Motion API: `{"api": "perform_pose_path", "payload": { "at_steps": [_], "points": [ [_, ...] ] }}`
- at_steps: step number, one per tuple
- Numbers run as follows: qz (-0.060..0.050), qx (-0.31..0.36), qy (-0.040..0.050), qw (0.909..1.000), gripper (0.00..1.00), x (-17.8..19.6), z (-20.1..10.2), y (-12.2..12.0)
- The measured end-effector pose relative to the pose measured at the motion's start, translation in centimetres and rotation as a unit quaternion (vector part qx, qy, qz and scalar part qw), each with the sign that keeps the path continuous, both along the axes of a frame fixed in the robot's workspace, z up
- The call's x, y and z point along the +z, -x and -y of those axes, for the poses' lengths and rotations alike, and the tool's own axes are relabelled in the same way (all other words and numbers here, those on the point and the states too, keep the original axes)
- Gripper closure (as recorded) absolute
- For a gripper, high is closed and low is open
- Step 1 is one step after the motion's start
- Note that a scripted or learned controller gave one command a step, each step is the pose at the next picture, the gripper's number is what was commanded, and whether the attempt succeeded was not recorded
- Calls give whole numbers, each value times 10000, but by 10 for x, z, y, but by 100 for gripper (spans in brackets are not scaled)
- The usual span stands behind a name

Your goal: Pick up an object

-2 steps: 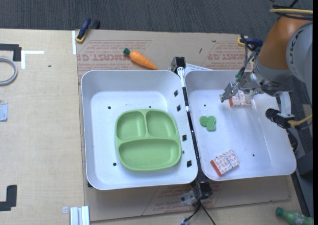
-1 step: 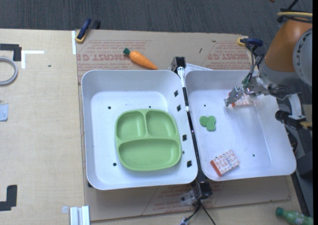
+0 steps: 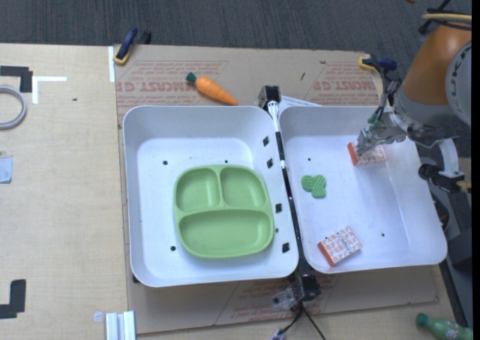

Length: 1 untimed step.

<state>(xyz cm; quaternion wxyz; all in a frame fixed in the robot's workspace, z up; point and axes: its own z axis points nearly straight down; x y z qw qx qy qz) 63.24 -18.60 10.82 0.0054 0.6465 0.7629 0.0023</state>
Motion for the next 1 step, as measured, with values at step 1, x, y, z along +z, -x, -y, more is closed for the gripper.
{"api": "perform_pose_path", "payload": {
  "at_steps": [1],
  "points": [
    [-2, -1, -1, 10000, 0, 0, 0, 0]
  ]
}}
